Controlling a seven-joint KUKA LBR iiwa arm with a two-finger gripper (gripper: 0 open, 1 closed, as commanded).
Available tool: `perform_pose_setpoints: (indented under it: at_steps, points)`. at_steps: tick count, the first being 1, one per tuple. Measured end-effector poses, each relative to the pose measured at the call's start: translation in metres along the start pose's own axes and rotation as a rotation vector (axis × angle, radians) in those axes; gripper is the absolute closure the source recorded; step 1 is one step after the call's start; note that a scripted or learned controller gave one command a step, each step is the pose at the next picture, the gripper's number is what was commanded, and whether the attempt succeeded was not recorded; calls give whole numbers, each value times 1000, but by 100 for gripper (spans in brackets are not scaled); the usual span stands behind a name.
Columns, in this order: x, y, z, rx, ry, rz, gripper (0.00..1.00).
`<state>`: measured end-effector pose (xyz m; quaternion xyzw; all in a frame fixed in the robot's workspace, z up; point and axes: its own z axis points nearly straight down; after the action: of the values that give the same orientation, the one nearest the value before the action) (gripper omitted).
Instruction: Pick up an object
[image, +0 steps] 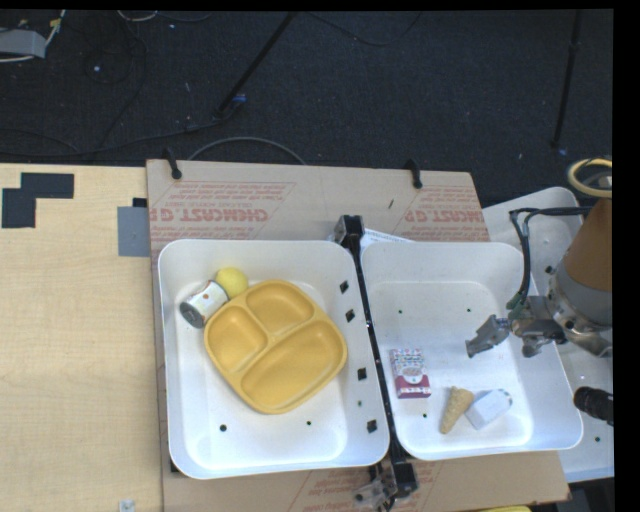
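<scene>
In the right bin (440, 270), a small red and white box (408, 372) lies near the left wall. A tan cone (456, 408) and a white block (489, 408) lie side by side near the front right corner. My gripper (486, 338) hangs over the right part of this bin, above and slightly behind the cone and block, with nothing seen in it. The left bin (250, 450) holds a yellow divided plate (276, 345), a yellow ball (232, 281) and a small grey and white can (203, 303).
A black divider (365, 340) runs between the two bins. The arm's orange band (597, 245) and wrist stand beyond the right bin's right wall, with cables there. Cardboard lies under both bins, and a wooden bench top extends to the left.
</scene>
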<state>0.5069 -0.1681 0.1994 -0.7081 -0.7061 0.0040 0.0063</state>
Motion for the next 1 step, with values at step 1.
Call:
perform_pose_setpoints:
  at_steps: [1]
  points:
    - [0, 3, -6, -11, -2, -3, 0]
